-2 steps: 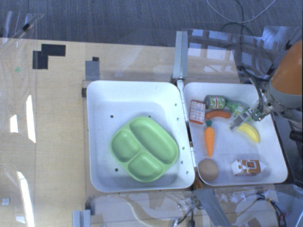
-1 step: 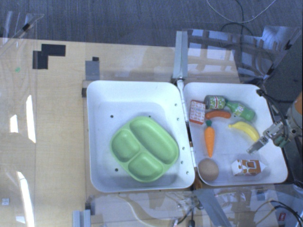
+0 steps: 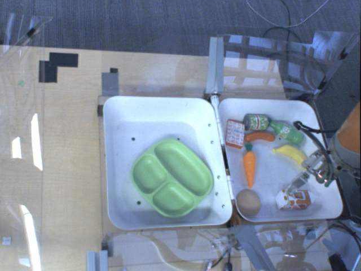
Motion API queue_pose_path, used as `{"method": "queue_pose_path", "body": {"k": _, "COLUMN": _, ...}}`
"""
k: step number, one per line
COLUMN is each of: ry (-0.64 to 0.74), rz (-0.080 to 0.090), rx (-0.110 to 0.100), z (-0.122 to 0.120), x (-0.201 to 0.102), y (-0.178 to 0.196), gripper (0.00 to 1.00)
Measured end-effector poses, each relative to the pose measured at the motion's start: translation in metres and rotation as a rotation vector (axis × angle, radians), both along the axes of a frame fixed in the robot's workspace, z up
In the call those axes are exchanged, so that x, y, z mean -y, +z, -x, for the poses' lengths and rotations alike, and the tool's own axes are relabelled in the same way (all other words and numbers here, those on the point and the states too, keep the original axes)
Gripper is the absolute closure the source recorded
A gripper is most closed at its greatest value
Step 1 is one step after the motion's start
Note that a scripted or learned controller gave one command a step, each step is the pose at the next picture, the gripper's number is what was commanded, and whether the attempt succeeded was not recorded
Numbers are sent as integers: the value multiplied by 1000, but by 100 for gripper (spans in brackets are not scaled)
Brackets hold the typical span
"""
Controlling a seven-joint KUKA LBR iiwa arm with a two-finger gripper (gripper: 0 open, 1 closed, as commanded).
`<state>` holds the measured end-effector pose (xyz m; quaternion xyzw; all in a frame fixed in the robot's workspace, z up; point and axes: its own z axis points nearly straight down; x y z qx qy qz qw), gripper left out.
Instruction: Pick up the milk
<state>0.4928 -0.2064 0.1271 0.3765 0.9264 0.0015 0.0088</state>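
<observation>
Small milk carton point(image 3: 294, 199) lying tipped in right bin's point(image 3: 336, 208) near corner beside brown potato point(image 3: 248, 201), probably light, stiff yet crushable, best pinched across flat sides; hand point(image 3: 309, 173) just above, grip undeterminable.

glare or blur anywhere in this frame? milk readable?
Camera view: bright streaks of glare on the clear sheet over the bench at left; soft shadow under the green plate in the left bin; milk carton small and soft, print unreadable; gripper above it slightly blurred.
</observation>
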Motion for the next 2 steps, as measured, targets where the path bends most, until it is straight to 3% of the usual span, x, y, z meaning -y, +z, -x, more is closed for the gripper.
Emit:
{"method": "queue_pose_path", "body": {"k": 1, "ry": 120, "rz": 4, "rx": 2, "z": -1, "x": -1, "y": -36, "gripper": 0}}
{"method": "queue_pose_path", "body": {"k": 2, "ry": 118, "rz": 6, "rx": 10, "z": -5, "x": -1, "y": -25, "gripper": 100}}
